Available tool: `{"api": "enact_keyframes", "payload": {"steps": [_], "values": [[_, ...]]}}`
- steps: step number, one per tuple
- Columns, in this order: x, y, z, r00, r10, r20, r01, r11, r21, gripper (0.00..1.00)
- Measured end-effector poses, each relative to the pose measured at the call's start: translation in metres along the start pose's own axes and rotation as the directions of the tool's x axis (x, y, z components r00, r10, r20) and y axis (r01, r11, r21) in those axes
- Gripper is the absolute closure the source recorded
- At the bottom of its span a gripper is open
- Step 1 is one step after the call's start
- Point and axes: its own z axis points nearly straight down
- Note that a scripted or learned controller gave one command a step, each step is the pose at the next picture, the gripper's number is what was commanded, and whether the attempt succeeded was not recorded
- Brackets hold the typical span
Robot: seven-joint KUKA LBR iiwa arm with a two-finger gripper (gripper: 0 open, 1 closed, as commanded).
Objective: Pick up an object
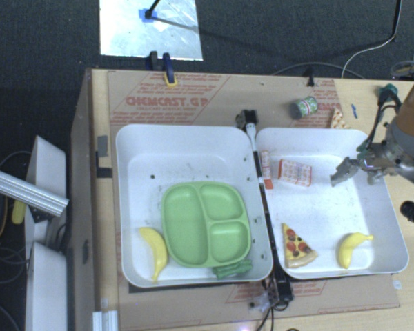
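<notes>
Your tool [353,167] hangs over the upper right part of the right bin [383,216], its fingers spread wide with nothing between them. Below it in that bin: a pizza slice [298,245] near the front left corner, a yellow banana [352,247] near the front right, and a red-and-white packet [294,172] toward the back left, just left of the tool. In the left bin [134,185] you have a green divided plate [206,223], a second banana [154,252] at its left, and a green piece [232,268] at its front edge. On the counter [193,95] behind the bins lies a small can [305,107].
</notes>
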Motion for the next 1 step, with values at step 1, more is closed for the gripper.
{"api": "enact_keyframes", "payload": {"steps": [1], "values": [[0.0539, 0.0603, 0.0596, 1.000, -0.002, -0.001, 0.002, 1.000, 0.001, 0.00]]}}
